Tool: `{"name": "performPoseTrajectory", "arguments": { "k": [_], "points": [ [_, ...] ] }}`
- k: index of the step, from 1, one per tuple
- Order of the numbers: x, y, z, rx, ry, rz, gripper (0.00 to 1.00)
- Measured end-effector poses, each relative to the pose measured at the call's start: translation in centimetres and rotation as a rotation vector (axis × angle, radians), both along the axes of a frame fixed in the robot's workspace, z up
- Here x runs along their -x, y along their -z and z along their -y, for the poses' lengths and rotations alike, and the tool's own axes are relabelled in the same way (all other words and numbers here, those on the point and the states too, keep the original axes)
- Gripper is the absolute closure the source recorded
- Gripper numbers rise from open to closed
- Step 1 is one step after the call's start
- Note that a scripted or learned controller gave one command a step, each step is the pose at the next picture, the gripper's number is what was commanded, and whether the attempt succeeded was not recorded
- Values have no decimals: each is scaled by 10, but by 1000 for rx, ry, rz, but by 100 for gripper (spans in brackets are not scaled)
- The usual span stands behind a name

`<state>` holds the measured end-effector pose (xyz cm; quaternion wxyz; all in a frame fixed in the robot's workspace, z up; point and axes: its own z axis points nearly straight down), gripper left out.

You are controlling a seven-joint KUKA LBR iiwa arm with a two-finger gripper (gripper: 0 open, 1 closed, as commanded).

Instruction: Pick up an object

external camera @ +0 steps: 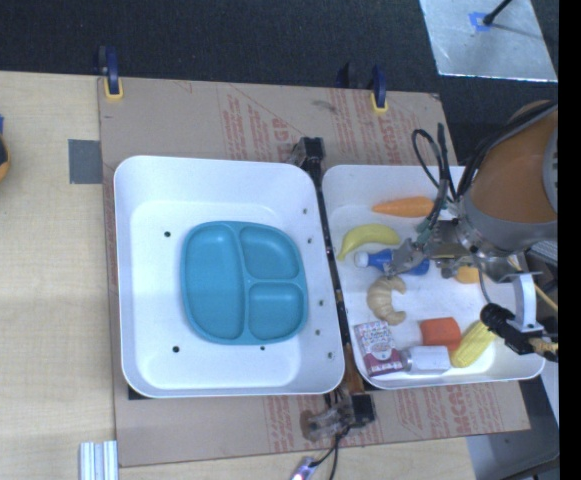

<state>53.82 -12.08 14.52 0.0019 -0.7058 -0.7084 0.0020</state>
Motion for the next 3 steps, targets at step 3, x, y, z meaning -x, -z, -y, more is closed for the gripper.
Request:
{"name": "performPoseTrajectory", "arguments": {
  "k": [3],
  "points": [
    [8,54,-19,0,-1,1,0]
  ]
}}
